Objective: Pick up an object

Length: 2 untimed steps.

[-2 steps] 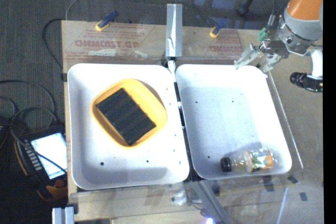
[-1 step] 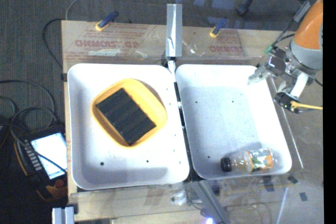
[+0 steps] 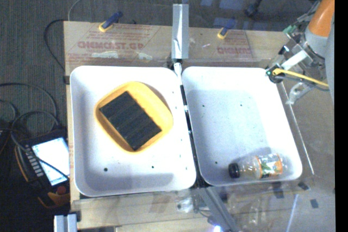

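Observation:
A clear plastic bottle (image 3: 257, 166) with a black cap and an orange label lies on its side in the right bin (image 3: 234, 111), near the front right corner. In the left bin (image 3: 87, 171) a yellow dish (image 3: 157, 99) holds a black ridged block (image 3: 130, 120). My gripper (image 3: 298, 74) hangs over the far right corner of the right bin, well away from the bottle and with nothing seen in it. The arm's orange band (image 3: 325, 13) is at the right edge.
A metal divider post (image 3: 180, 35) stands between the bins at the back. Cardboard (image 3: 125, 46) with two clamps lies behind the bins. A tablet (image 3: 49, 160) and cables sit on the floor at left.

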Tool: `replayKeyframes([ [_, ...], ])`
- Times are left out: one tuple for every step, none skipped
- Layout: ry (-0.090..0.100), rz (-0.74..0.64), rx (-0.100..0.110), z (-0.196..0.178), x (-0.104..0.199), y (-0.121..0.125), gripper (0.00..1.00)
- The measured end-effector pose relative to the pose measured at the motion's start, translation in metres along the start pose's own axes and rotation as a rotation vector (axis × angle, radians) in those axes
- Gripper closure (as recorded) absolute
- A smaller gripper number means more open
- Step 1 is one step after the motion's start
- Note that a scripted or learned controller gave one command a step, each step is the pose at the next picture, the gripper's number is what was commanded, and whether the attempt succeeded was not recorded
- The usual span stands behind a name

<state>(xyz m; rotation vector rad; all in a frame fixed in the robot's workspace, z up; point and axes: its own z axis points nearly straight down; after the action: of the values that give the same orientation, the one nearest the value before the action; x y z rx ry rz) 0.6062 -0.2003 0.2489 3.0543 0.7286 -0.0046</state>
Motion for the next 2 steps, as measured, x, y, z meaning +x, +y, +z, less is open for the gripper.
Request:
replayKeyframes([
  [0.001, 0.266, 0.003, 0.155, -0.055, -0.014, 0.0],
  [0.0, 0.073, 0.002, 0.025, -0.104, -0.026, 0.0],
])
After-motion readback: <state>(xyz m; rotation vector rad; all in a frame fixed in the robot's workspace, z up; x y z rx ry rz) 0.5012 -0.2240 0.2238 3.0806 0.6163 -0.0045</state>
